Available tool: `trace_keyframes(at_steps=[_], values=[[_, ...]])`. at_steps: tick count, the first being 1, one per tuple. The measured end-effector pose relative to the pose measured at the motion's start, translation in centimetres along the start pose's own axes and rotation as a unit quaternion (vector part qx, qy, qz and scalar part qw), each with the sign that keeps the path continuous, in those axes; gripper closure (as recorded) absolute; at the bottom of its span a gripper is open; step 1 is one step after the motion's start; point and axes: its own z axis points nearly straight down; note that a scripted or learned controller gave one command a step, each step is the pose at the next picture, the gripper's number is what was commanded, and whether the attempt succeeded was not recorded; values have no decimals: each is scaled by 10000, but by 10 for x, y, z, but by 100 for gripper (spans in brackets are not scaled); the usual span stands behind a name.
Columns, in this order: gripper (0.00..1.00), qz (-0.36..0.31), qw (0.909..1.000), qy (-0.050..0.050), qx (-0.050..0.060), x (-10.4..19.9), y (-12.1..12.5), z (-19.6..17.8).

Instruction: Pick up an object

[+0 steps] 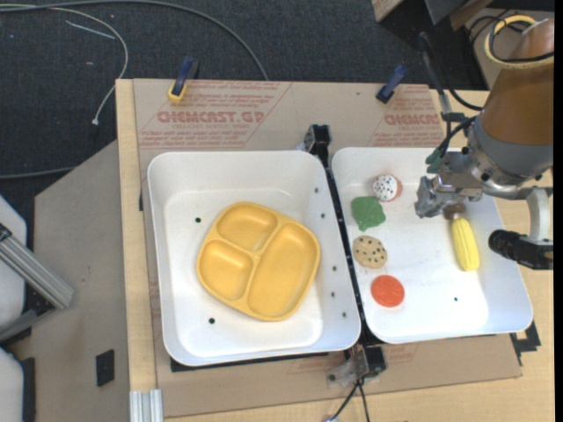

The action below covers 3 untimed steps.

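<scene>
In the right bin (pixel 493 319) lie a yellow corn cob (pixel 464 243), a speckled cookie (pixel 370 252), a red disc (pixel 388 291), a green leafy piece (pixel 368 212) and a white speckled ball (pixel 385 186). My gripper (pixel 437 199) hangs over the upper middle of that bin, just above and left of the corn cob's top end. The green piece and the ball lie to its left, apart from it. I see nothing held in the gripper.
The left bin (pixel 176 236) holds a yellow divided plate (pixel 258 259). A raised rim (pixel 339 236) runs between the two bins. Blue clamps (pixel 182 77) hold the cardboard base at the back edge. The arm's body fills the space right of the gripper.
</scene>
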Motion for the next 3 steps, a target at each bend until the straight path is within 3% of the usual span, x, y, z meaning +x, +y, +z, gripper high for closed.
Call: trace_keyframes(at_steps=[1,3], values=[[100,-2,10000,4,19,52,2,12],[100,0,10000,4,27,154,-27,20]])
